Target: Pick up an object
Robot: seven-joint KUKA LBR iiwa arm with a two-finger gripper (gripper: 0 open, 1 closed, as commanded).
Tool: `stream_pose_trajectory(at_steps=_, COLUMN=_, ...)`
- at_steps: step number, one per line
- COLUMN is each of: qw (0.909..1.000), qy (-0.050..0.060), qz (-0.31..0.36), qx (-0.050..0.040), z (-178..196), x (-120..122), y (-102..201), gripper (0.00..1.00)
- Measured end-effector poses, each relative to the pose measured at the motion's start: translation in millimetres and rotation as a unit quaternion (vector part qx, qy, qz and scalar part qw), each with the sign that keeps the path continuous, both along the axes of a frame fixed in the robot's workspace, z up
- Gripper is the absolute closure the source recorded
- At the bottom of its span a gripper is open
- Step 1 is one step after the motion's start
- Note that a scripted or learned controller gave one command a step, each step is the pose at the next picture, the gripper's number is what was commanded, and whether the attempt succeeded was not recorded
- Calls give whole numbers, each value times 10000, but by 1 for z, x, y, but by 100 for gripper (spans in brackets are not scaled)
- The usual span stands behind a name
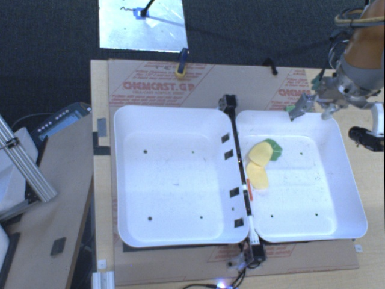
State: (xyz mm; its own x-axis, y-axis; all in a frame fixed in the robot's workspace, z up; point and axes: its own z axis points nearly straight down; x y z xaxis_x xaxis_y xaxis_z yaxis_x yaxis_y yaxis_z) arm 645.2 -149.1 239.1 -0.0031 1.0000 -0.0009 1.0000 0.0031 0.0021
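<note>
In the right bin (307, 197), near its left wall, lie two pale yellow round pieces, one (260, 153) above the other (257, 176). A small green object (275, 149) rests against the upper one. A tiny orange bit (250, 193) lies just below them. My gripper (310, 109) hangs over the bin's far rim at the upper right, well apart from these objects. It is open, with nothing between its fingers. The grey and orange wrist (361, 59) rises behind it.
The left bin (174, 179) adjoins the right one along a seam with black clips (236, 167). A shiny metal sheet (142, 17) lies beyond the bench, and a yellow clamp (180, 71) sits on the board's far edge. An aluminium rail (24, 167) stands at left.
</note>
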Motion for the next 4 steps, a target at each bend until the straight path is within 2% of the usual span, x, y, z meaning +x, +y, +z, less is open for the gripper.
stream_pose_trajectory(at_steps=1, qw=10000, qy=41, qz=7, qx=17, z=-104, x=-26, y=29, gripper=0)
stream_pose_trajectory(at_steps=2, qw=10000, qy=3, qz=9, qx=13, z=-156, x=-38, y=51, gripper=0)
stream_pose_trajectory(at_steps=3, qw=10000, qy=-33, qz=2, qx=3, z=-142, x=-36, y=49, gripper=100)
stream_pose_trajectory(at_steps=4, qw=10000, qy=-43, qz=26, qx=4, z=-48, x=-15, y=84, gripper=100)
